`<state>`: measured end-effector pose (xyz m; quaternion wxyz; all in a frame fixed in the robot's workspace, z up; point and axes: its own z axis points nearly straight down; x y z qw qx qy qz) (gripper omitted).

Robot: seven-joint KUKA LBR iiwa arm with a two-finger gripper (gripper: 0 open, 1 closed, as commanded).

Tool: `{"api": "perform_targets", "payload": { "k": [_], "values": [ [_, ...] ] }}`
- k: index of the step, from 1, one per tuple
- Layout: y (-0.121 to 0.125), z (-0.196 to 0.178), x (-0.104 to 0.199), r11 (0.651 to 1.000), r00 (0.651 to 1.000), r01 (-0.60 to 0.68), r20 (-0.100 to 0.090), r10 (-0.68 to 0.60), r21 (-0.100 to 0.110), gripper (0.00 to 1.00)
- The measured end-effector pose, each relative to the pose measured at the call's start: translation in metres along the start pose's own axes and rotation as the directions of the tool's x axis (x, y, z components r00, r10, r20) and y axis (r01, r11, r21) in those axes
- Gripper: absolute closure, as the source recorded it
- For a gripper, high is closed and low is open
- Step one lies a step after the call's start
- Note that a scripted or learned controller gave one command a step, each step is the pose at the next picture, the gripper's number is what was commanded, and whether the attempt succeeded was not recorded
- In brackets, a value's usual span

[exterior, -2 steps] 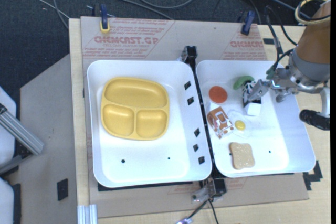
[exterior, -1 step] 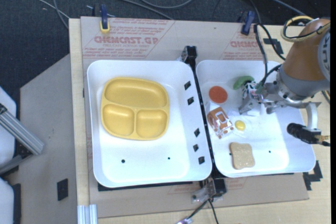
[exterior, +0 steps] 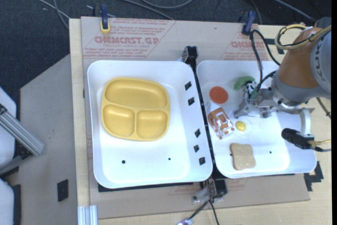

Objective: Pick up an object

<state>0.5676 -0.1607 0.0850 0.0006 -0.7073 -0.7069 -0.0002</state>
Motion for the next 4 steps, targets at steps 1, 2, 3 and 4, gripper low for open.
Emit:
{"api": "perform_targets", "payload": {
  "k": [1,2,3,4],
  "values": [
    [0.001,-0.012,0.000,1.000,1.000,0.001,0.000,-0.001,-0.003,1.00],
    [0.008,-0.059,-0.005,1.000,1.000,0.001,0.003,-0.001,-0.006,1.00],
    [0.013,-0.123,-0.001,1.000,1.000,0.002,0.003,-0.002,-0.008,1.00],
    [0.014,-0.142,-0.001,1.000,1.000,0.002,0.002,-0.002,-0.004,1.00]
  ]
}}
